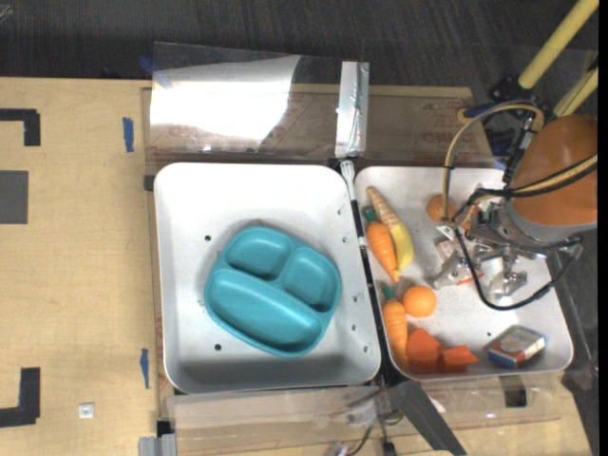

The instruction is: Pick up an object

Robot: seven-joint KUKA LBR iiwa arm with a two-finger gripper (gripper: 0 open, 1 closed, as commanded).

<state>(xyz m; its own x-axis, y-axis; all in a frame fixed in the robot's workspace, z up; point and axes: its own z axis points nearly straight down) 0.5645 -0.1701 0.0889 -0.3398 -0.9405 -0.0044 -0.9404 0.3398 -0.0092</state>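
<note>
The jaws [475,264] hang low over the middle of the right bin [551,354], reached in from three o'clock under the orange-banded wrist, with black and yellow cables looping around them. The metal parts blur together from above, so whether the jaws stand open or closed cannot be told, and nothing is seen held between them. Their position suggests a descent toward the loose toys rather than a carry.

Closest, at about eight o'clock from the jaws, lies an orange ball [419,300], probably the likeliest pick. Farther toward nine o'clock, a carrot [382,245] and a yellow banana [402,245] lie pressed side by side along the bin's left wall, crowded enough to make a clean grasp awkward. At seven o'clock, orange pieces [427,348] cluster in the lower corner. At five o'clock a small blue and grey block [516,347] rests apart, with free room around it.

Beyond the divider, at nine o'clock, the left bin [180,217] carries a teal divided plate [274,289], lying flat and well clear of the arm. Both bins sit on the bench [76,255].
</note>
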